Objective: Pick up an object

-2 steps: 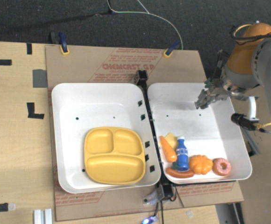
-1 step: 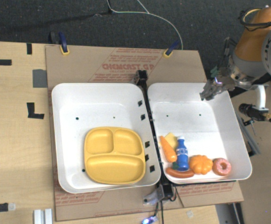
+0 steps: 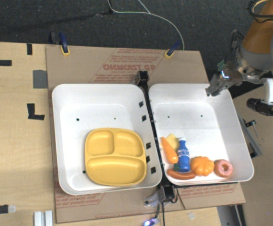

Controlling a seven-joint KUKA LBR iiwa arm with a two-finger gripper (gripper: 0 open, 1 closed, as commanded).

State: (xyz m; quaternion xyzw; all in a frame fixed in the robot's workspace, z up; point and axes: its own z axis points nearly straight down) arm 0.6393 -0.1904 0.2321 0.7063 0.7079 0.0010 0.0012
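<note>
The right bin (image 3: 193,102) holds a cluster of toy food along its near edge: an orange carrot (image 3: 169,149), a blue bottle (image 3: 183,156), a hot dog (image 3: 180,174), an orange pumpkin (image 3: 202,165) and a pink donut (image 3: 223,168). A yellow piece (image 3: 171,139) peeks out behind the carrot. My gripper (image 3: 215,86) hangs over the far right corner of this bin, well away from the food, with nothing seen in it.
A yellow divided plate (image 3: 115,156) lies in the left bin (image 3: 80,107). Both bins rest on a cardboard sheet (image 3: 122,65) clamped at the back. The arm (image 3: 259,41) comes in from the upper right. A cable (image 3: 141,13) runs behind.
</note>
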